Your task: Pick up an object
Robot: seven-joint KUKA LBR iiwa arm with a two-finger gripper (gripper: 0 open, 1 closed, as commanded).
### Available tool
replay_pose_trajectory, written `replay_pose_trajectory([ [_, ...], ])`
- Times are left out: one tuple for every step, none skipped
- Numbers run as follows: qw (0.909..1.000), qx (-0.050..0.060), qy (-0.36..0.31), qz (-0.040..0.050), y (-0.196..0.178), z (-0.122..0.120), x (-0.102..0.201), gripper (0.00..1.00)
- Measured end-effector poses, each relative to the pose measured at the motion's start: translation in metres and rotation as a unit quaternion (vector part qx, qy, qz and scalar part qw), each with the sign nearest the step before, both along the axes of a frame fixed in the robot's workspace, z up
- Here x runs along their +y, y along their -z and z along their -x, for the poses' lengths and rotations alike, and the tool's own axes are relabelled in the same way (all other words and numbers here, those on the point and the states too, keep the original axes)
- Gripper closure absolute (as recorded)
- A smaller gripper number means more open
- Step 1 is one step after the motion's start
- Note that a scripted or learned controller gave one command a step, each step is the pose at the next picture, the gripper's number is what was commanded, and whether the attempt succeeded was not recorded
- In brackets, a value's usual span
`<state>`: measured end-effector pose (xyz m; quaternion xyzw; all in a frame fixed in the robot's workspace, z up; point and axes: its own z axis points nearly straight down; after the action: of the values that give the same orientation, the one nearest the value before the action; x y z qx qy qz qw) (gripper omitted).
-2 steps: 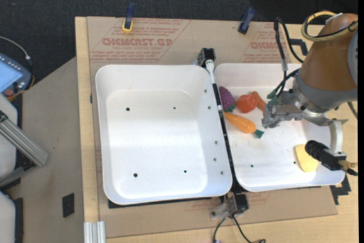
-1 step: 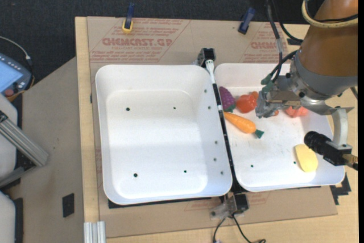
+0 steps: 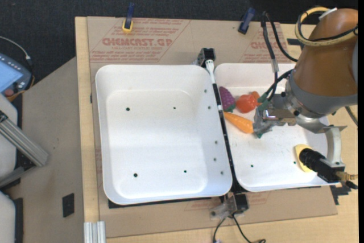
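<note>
Dark floor surrounds a cardboard-topped bench bearing two white bins; end effector grip state unclear.

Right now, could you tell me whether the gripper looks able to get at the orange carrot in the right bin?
Probably yes. The gripper hangs just beside the orange carrot in the right bin, with nothing lying over it; the purple toy and red tomato sit close behind.

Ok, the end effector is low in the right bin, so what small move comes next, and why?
Probably nudge the end effector slightly left and down onto the orange carrot-shaped toy. It sits right beside that toy's near end, with the red round toy and purple toy lying further back.
</note>
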<state>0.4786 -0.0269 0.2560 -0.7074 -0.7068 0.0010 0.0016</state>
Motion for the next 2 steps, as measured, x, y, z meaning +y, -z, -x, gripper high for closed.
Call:
replay_pose_trajectory([
  [1.0, 0.002, 0.002, 0.0001, 0.075, 0.001, -0.054, 1.0],
  [1.0, -0.006, -0.003, 0.0011, 0.018, -0.05, -0.026, 1.0],
])
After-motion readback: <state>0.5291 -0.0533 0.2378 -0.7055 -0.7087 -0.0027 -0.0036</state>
